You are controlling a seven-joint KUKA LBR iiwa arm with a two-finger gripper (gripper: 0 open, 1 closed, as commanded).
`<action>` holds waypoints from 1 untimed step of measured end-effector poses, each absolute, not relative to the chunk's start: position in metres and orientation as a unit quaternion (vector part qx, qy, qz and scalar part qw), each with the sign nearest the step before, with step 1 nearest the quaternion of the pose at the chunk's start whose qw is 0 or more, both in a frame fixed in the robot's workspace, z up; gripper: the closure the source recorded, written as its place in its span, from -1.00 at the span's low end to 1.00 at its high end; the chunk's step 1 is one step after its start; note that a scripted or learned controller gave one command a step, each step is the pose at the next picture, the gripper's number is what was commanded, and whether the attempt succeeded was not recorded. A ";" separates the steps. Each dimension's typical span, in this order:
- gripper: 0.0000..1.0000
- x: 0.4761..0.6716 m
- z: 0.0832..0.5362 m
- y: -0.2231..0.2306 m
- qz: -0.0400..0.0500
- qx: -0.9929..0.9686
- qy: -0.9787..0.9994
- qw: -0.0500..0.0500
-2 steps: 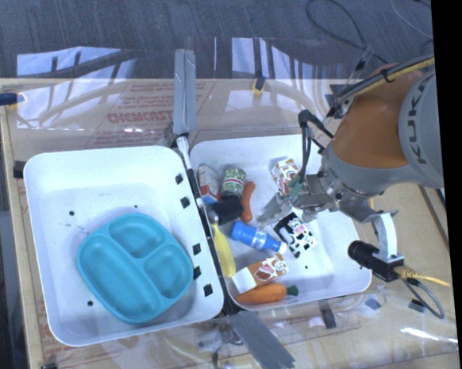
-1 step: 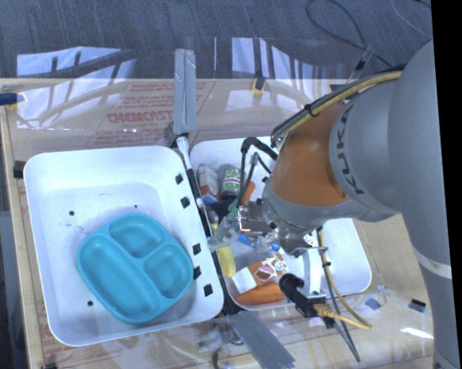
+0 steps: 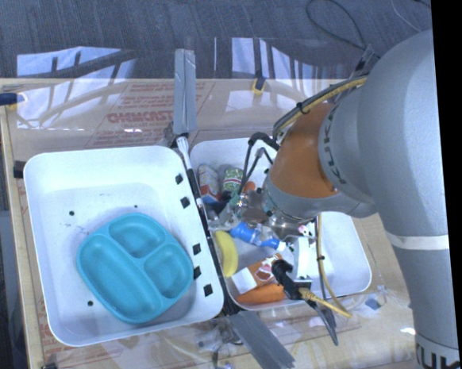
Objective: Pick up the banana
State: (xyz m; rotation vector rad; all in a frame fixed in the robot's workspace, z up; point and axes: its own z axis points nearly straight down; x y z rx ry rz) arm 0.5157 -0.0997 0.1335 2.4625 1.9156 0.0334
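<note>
Over the right bin (image 3: 350, 259), at its middle, the gripper (image 3: 264, 226) sits low among the clutter w/ the wrist bulk on top of it, so whether it's released or clenched can't be told, and nothing can be seen held. Just left of it lies a blue bottle-like item (image 3: 247, 234), tilted. The banana (image 3: 228, 253) is just beyond that, near the gripper but on its left side: it lies in the right bin close against the wall shared w/ the left bin (image 3: 48, 234), running roughly far-to-near, its upper end next to the blue item (touching or not, can't say). Below the banana is a white packet (image 3: 245, 280) w/ an orange-red patch beside it, and along the bin's near edge lies an orange carrot-like thing (image 3: 263, 294). At the far-left corner of the same bin stands a green-labelled can (image 3: 230, 176) amid small bits too jumbled to name.

Above the wrist the orange band (image 3: 301, 166) shows, then the thick grey arm (image 3: 402, 126) going off right.

The left bin holds a teal divided plate (image 3: 134, 267), 3 compartments, sitting toward the near side, well apart from the banana. Both bins rest on a bench (image 3: 90, 111) covered w/ printed cardboard under clear sheet; a blue clamp (image 3: 1, 101) grips its far-left corner
</note>
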 end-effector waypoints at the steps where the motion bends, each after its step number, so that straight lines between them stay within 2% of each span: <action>1: -1.00 0.514 0.129 -0.103 0.021 0.752 0.658 0.025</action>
